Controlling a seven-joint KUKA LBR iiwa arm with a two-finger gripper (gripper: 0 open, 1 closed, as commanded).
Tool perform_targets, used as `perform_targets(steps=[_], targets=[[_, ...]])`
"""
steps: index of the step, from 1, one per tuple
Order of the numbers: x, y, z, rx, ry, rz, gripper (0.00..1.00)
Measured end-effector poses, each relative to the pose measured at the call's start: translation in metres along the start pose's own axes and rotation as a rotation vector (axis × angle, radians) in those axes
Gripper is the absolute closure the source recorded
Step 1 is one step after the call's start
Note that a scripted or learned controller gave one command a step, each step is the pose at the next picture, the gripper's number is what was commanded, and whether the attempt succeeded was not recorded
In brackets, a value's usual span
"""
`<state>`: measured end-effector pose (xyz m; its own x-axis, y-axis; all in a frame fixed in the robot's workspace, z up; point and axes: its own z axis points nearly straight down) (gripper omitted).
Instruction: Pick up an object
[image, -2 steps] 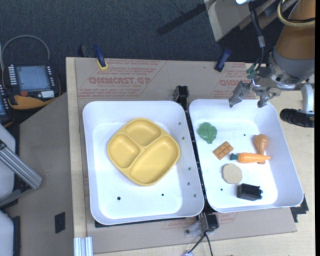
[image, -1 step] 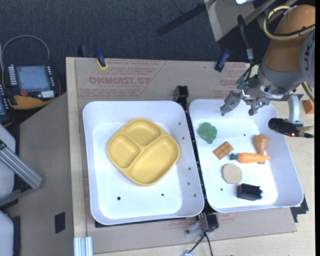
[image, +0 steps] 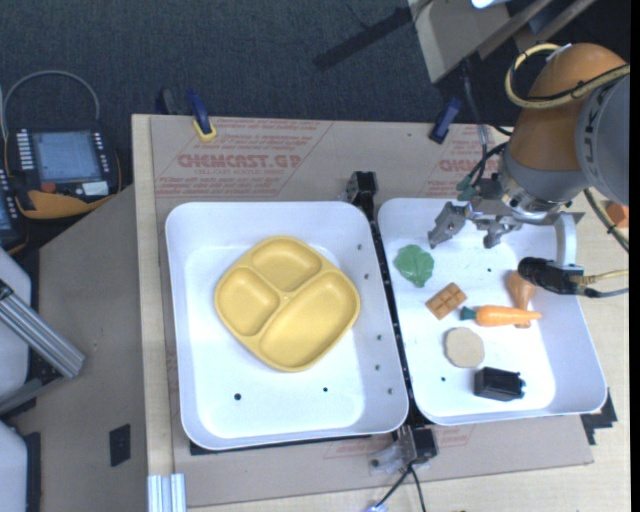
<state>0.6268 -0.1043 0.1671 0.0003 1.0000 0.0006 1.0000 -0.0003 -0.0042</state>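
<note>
We see the tool (image: 468, 228) open and holding nothing, hovering at two o'clock from the green broccoli (image: 413, 263).

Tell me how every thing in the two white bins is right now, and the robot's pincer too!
pincer: open, above the right bin, holding nothing
yellow plate: right side up in the left bin, nothing in its compartments
green broccoli: lying loose in the right bin
brown waffle: lying flat
carrot: on its side
round cookie: lying flat
black block: resting on the bin floor
</note>
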Motion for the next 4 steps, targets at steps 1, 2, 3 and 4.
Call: perform_targets(steps=[1,2,3,4], targets=[[-0.003,-0.003,0.063,0.003,0.000,0.000,0.00],[-0.003,-0.001,0.048,-0.005,-0.001,0.000,1.00],[-0.006,-0.010,-0.009,-0.010,-0.002,0.001,1.00],[-0.006,-0.009,-0.040,-0.009,-0.002,-0.001,1.00]])
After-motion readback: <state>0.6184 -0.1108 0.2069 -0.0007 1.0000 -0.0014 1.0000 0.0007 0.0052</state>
